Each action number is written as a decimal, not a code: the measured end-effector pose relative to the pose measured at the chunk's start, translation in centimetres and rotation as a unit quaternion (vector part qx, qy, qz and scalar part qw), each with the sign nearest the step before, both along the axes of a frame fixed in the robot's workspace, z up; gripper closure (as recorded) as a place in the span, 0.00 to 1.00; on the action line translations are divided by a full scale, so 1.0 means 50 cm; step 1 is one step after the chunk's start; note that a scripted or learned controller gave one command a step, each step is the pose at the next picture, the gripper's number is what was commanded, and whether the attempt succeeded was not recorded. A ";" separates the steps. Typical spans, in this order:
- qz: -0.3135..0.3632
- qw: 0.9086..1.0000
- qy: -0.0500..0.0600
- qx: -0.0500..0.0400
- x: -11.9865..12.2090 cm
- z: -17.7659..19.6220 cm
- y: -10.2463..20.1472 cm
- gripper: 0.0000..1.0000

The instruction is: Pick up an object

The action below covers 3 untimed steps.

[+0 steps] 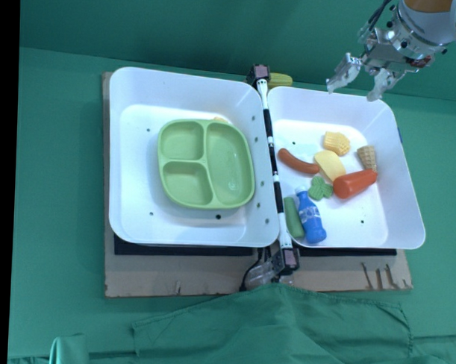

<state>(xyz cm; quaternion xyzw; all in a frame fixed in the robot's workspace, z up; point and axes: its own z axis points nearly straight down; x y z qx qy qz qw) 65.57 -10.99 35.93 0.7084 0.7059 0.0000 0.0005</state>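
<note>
The hand, fingers spread wide and holding nothing, hangs over the right bin's far rim, above green tabletop.

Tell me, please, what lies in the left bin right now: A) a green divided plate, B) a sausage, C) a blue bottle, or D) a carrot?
A: the green divided plate lies in the left bin; the toy foods sit in the right bin.
</note>
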 end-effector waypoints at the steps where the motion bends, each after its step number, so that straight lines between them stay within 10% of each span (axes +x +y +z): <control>1: -0.001 1.000 0.001 -0.001 0.091 -0.166 -0.066 0.00; 2: -0.001 1.000 0.004 0.000 -0.062 -0.304 -0.051 0.00; 3: -0.002 1.000 -0.005 -0.002 -0.051 -0.270 -0.054 1.00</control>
